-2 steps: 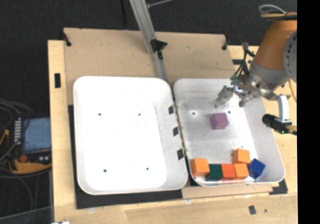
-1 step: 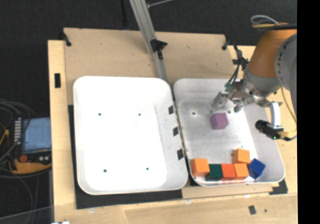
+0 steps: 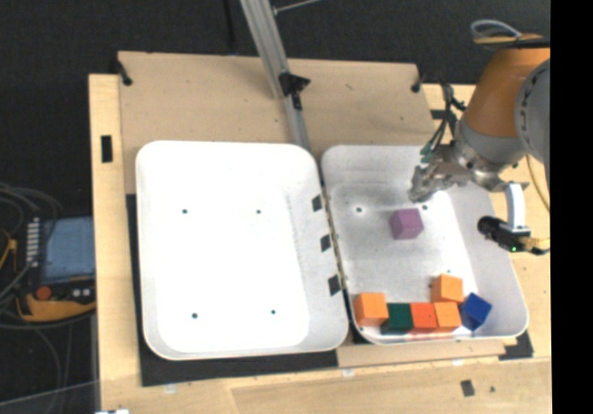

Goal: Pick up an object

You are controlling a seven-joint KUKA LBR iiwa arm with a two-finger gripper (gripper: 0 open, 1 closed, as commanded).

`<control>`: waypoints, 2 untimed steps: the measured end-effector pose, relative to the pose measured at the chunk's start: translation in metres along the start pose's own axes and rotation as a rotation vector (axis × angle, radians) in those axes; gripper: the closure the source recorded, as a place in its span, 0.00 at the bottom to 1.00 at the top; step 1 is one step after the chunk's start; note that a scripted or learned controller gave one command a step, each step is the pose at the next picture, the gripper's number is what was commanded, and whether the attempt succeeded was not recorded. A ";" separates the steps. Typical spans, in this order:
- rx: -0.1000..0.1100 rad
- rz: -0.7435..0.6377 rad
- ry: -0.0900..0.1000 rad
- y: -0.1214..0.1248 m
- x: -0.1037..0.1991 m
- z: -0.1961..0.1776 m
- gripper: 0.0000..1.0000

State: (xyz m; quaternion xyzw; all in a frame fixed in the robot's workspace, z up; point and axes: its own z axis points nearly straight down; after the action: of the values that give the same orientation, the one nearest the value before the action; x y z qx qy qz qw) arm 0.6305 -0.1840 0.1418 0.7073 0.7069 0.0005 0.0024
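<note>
Gripper (image 3: 424,188) over right bin (image 3: 482,245), just above purple block (image 3: 405,223), apart from it; finger state can't tell. Other blocks (image 3: 422,312) along bin's front edge.

Both bins (image 3: 232,245) look like smooth white plastic with a dull sheen. The bench (image 3: 269,88) beneath is pale, matt wood or board. The blocks (image 3: 422,312) appear matt and solid-coloured. A ribbed metal rail (image 3: 264,28) has a satin finish.
</note>
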 end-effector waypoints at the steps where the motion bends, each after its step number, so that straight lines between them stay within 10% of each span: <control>1: -0.002 -0.001 0.001 0.005 -0.006 -0.046 1.00; 2: -0.004 -0.006 0.001 0.002 0.002 -0.099 1.00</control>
State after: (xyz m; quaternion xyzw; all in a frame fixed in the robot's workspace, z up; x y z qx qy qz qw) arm 0.6321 -0.1813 0.2412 0.7053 0.7089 0.0022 0.0032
